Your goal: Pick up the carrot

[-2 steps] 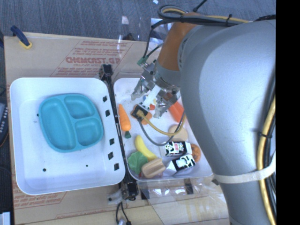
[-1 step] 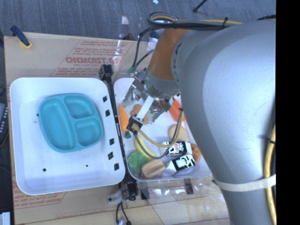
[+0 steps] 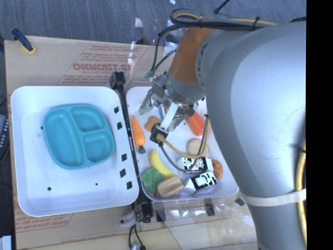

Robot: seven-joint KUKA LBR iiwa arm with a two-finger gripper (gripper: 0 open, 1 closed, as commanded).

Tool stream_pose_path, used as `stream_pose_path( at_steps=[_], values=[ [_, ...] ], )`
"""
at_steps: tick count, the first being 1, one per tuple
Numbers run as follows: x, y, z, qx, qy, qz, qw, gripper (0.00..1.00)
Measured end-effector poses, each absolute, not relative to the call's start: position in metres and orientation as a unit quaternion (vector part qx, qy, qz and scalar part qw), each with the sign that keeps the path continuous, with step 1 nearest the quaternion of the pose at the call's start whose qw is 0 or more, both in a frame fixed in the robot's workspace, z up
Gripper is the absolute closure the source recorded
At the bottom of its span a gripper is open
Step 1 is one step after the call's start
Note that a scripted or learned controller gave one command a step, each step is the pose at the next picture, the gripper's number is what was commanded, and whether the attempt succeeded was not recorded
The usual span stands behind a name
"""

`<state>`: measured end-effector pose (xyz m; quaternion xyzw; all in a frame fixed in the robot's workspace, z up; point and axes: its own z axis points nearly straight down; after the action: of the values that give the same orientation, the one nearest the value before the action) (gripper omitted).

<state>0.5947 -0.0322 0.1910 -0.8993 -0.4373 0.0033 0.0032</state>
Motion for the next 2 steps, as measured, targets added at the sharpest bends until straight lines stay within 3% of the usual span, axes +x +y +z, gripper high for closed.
stream_pose_path(
  at_steps=[2],
  values=[
    [0.5946, -0.0318, 0.1909, -0.899, -0.438, 0.0034, 0.003, 0.0]
  ],
)
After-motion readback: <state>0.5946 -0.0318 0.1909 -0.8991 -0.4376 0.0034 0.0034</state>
